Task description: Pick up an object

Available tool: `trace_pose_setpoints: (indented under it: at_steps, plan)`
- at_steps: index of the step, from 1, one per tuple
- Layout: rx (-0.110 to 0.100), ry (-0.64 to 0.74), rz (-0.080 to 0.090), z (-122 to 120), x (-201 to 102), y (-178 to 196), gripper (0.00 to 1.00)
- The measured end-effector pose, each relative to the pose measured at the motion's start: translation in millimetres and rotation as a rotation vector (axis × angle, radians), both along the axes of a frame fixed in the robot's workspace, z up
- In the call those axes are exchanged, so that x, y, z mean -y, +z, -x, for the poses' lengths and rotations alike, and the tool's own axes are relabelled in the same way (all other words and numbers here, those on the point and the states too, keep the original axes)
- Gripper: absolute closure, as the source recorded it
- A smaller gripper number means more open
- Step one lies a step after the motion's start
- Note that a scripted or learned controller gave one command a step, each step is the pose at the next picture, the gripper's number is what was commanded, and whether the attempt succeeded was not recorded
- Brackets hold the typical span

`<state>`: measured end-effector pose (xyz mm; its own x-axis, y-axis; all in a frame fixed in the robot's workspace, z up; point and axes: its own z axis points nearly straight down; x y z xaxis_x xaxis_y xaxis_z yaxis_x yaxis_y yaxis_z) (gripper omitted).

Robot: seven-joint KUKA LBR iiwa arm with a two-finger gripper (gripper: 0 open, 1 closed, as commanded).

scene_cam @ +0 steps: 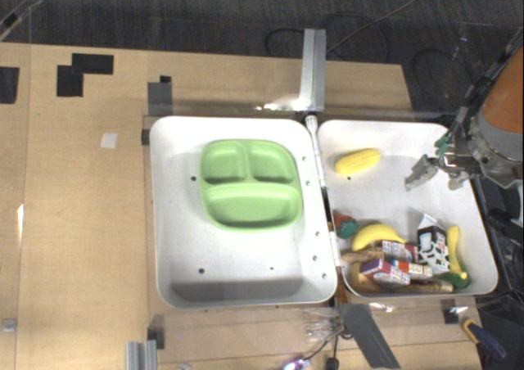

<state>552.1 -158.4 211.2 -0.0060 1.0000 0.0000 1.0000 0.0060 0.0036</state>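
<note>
1. Hanging spread and empty over the right bin (pixel 393 143), the gripper (pixel 436 172)
2. Corn cob (pixel 358 161) lies well apart on bare floor; the banana (pixel 375 236) is nearer the front clutter
3. Left bin (pixel 176 221) holds a green tray (pixel 250 182)

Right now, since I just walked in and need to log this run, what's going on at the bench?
A robot arm reaches in from the right, its gripper open above the right bin, with nothing between its fingers. That bin holds a yellow corn cob lying alone near the back, and a pile at the front: a banana, small boxes and a black-and-white carton. The left bin holds a green divided plate. Nothing has been picked up yet.
</note>
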Motion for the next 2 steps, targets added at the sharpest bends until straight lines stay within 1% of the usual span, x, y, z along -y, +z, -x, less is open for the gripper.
trace_pose_setpoints:
  at_steps: [1, 2]
  plan:
    - [0.000, 0.261, 0.001, 62, 9, -92, 0.00]
    - [0.013, -0.173, 0.001, 31, -34, -120, 0.00]
